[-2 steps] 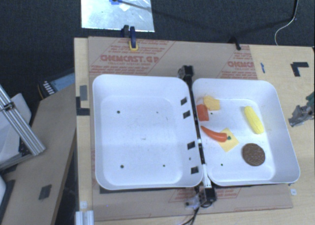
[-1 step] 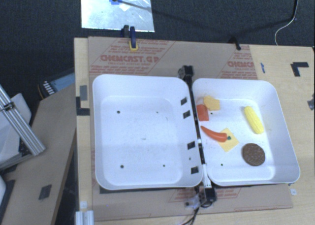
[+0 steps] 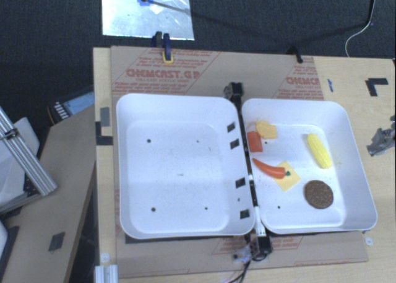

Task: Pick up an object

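Note:
The right white bin (image 3: 356, 152) holds several toy foods. A yellow corn cob (image 3: 318, 150) lies near its right side. A brown round patty (image 3: 318, 194) sits toward the front right. A red chilli pepper (image 3: 270, 167) lies across a yellow cheese slice (image 3: 288, 179). An orange-red piece (image 3: 254, 141) and a small yellow chunk (image 3: 266, 129) lie near the bin's left wall. At the far right edge of the view, outside the bin, a grey part of my gripper (image 3: 382, 141) pokes in, well apart from all the objects.
The left white bin (image 3: 133, 114) stands beside the right one, joined by a black hinge strip (image 3: 244, 158). Both rest on a brown board (image 3: 204, 68). A shiny metal sheet (image 3: 147, 3) lies at the back. An aluminium rail (image 3: 25, 158) stands at the left.

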Tool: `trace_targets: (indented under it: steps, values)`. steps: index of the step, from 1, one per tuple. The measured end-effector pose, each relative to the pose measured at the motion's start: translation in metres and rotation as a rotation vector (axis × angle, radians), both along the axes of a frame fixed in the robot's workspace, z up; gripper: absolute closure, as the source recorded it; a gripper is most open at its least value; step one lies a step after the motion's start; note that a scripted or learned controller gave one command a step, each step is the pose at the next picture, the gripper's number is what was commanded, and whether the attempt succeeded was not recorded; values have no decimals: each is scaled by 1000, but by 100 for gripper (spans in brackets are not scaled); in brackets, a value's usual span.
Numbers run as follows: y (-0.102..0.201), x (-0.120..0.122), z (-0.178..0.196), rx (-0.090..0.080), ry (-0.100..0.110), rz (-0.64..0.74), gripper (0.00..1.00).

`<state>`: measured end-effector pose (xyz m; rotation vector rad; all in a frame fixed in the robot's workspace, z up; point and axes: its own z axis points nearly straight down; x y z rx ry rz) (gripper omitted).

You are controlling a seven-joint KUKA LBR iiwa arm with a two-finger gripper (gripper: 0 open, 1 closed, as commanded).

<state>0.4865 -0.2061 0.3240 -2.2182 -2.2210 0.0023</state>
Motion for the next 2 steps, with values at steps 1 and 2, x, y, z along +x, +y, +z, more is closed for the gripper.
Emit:
trace_targets:
  steps: [1,2]
  values:
    - [-1,1,50,-4,-10,3,100]
    - [0,0,-17,0,0,0,100]
